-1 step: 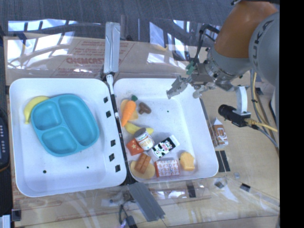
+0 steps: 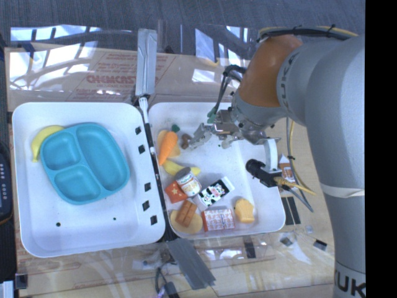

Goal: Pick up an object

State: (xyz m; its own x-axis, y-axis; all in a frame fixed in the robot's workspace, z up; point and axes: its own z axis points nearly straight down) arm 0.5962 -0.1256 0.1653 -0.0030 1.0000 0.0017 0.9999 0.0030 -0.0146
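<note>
The arm (image 2: 310, 92) leans in from the right over the right bin (image 2: 273, 219), its gripper (image 2: 201, 135) hanging low above the bin's upper part, just right of the carrot (image 2: 167, 146). From where I stand I can't tell whether the claw is spread or closed; it looks like a tangle of grey metal at this angle, and nothing shows between its tips.

The left bin (image 2: 37, 228) carries a blue tray (image 2: 85, 162) with a banana (image 2: 41, 139) tucked under its upper left edge.

If the carrot is the target, which seems likeliest, the claw should shift a little left and come straight down across the carrot's narrow width, not its length, keeping clear of the bin wall beside it.

The carrot is orange with a green top and lies lengthwise near the divider. Below it crowd a small jar (image 2: 187, 182), a cow-print carton (image 2: 215, 192), a red box (image 2: 218, 218) and a yellow lump (image 2: 244, 210).
</note>
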